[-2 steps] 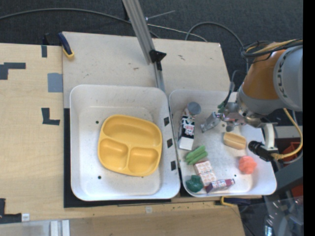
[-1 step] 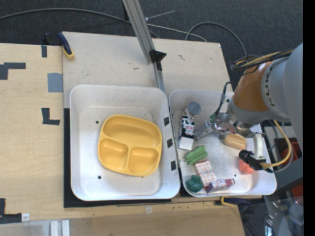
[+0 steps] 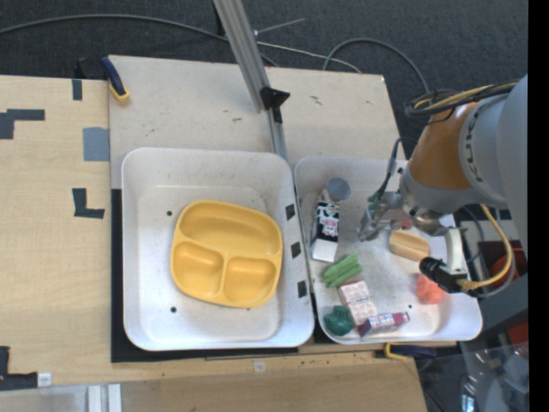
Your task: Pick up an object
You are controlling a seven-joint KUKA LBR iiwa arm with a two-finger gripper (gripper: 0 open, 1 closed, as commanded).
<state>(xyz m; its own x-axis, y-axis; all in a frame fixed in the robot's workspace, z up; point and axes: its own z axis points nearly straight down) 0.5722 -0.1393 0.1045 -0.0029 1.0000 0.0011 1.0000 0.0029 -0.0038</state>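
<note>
In the right shallow white plastic bin [image 3: 446,320], low over its middle, hangs the metal two-finger pincer [image 3: 371,227] of the grey arm with the orange band [image 3: 446,157], reaching in from the right. Cannot tell how far apart the pincer stands, nor whether anything sits in its grip. Just left of it, a small black-and-white carton with a cow print [image 3: 327,221], upright beside the bin's left wall, and above that a small grey round cap [image 3: 338,189]. Right of the pincer, a tan bread-like block [image 3: 409,245]. Lower down, a green leafy toy piece [image 3: 342,270], then a pink-and-white patterned packet [image 3: 355,297], a dark green lump [image 3: 338,320] and a dark red tube with a white band [image 3: 383,321] near the front wall. Toward the right wall, an orange-red soft lump [image 3: 429,291]. In the left shallow white bin [image 3: 146,256], a yellow plastic divided plate [image 3: 226,252], lying flat near the middle. Under both bins, the pale wooden counter [image 3: 51,196].
</note>
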